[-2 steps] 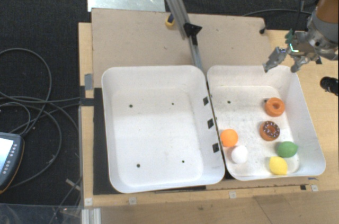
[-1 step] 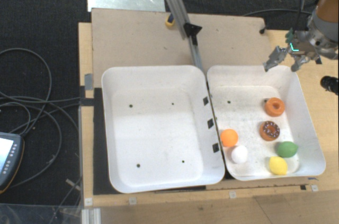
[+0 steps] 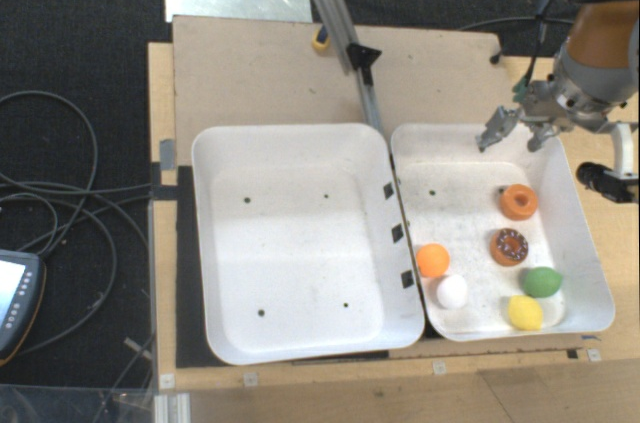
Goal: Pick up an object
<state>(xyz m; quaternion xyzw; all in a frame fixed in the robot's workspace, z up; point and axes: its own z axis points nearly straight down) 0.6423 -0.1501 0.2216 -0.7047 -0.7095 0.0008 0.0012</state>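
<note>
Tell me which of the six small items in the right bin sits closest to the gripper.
The orange ring, highest in the right bin, just below the open gripper; the other five lie lower, toward the near edge.

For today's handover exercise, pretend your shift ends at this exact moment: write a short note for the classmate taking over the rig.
End effector: open, holding nothing, above the far end of the right bin.
Objects, all in the right bin: orange ring, brown sprinkled doughnut, green ball, yellow piece, orange ball, white ball.
Done: nothing picked up so far.
Left: choose one object, descend, close on it, lift. The orange ring looks nearest to the end effector, so it may be the easiest try.
</note>
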